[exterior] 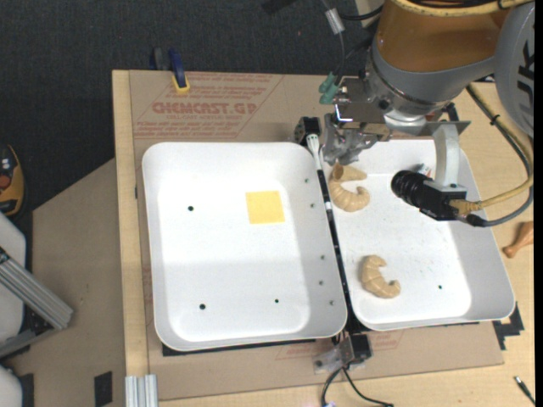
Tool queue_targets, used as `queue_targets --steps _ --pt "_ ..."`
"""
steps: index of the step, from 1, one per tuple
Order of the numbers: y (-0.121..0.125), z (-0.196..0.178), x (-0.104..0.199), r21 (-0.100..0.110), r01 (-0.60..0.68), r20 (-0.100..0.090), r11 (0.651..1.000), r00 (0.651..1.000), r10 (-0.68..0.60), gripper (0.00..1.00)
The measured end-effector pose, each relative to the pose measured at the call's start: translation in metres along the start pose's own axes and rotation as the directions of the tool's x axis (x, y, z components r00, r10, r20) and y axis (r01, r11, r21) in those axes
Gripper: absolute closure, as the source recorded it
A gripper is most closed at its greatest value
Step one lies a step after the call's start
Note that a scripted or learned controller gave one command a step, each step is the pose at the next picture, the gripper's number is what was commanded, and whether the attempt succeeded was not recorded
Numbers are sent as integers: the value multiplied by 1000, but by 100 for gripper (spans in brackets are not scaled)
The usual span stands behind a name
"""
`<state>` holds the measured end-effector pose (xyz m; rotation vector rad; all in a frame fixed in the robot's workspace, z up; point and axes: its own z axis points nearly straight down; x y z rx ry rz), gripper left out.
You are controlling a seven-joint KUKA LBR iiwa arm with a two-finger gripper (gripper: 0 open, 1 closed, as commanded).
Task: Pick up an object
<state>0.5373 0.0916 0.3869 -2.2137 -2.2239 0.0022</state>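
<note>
1. White left bin point(182, 253) on the cardboard surface point(127, 227) holds a flat yellow square point(265, 207).
2. White right bin point(433, 257) holds two tan pastries: the upper croissant point(350, 196) near its top-left corner and the lower croissant point(378, 276), well apart.
3. Grey claw point(346, 147) hangs just above the upper croissant; wide or narrow, I cannot tell.

Grey arm point(424, 81), glossy orange band point(441, 15), silvery wrist hardware point(373, 113), small teal fitting point(328, 87), black cables point(327, 2)
</note>
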Motion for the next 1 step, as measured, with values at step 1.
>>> queue_targets --steps 1 --pt "-61 14 40 3 1 1 1000 1000 -1 100"
